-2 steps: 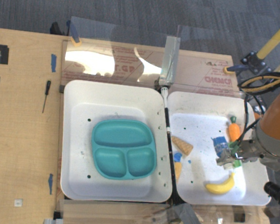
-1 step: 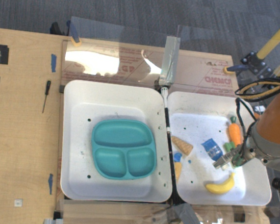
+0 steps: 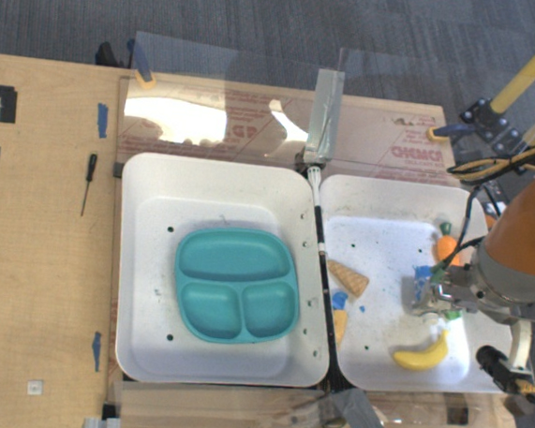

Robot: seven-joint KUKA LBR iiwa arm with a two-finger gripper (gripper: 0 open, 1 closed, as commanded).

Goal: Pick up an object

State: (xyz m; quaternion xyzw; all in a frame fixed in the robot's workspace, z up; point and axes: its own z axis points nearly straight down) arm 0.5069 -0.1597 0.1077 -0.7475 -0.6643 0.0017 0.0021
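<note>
The hand (image 3: 438, 302) hangs low in the right bin (image 3: 367, 354) — whether it is apart or together I cannot tell — with the banana (image 3: 422, 354) just below it, lying crosswise

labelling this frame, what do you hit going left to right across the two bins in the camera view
teal tray → cone → banana → carrot. The gripper sits above the banana, so I leave it out of the order.
</note>
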